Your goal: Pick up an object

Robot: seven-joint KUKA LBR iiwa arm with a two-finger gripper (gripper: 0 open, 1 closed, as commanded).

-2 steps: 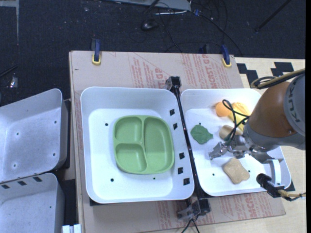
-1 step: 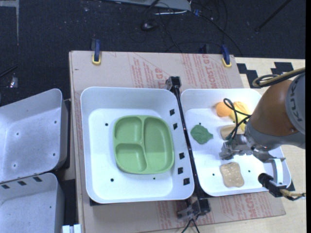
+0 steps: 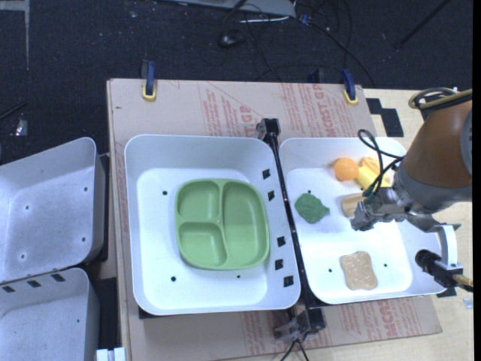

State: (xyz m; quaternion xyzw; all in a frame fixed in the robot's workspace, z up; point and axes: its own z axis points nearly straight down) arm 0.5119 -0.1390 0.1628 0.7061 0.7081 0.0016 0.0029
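Reaching in from the right, the grey arm [image 3: 440, 160] with its orange band lowers its claw [image 3: 364, 218] into the right bin [image 3: 391, 288], just beside a tan piece [image 3: 350, 202] lying near the bin's middle. Whether the claw is wide, narrow or holding anything cannot be told from this angle. Nearby, toward the bin's far side, an orange ball [image 3: 345, 169] sits touching a yellow item [image 3: 367, 173], partly hidden by black cables. A green lump [image 3: 311, 207] rests close to the divider between the bins, and a pale beige slab [image 3: 358, 270] lies apart from the others near the bin's front wall. In the left bin [image 3: 146, 277], a green three-compartment plate [image 3: 222, 224] sits at the centre. Both bins stand side by side on a cardboard-covered desk [image 3: 225, 104].
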